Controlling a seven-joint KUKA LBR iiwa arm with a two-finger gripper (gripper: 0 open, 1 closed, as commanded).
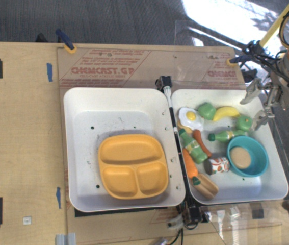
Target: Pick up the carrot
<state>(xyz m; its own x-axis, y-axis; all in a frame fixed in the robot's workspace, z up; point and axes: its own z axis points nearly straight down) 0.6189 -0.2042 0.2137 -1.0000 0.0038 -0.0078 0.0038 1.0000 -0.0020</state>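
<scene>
Two white bins sit side by side, and the gripper (260,102) hangs over the far right corner of the right bin (277,188), its fingers spread apart with nothing between them. Leftward of the tool and beyond the divider lies the left bin (78,137), carrying a yellow divided plate (132,165). Closer to the tool, just below and slightly left of it, stands a teal bowl (247,157). The carrot (191,166) lies well apart from the gripper, down and to its left, tight against the divider wall, with its long axis running roughly along that wall. My judgement is that the coming reach must cross the cluttered middle, over a yellow banana (226,113), a green bottle (195,146) and a fried egg (189,117). Room around the carrot looks tight: the wall on its left, the bottle just beside it. Beneath the bins spreads the pale wooden bench (17,152).
</scene>
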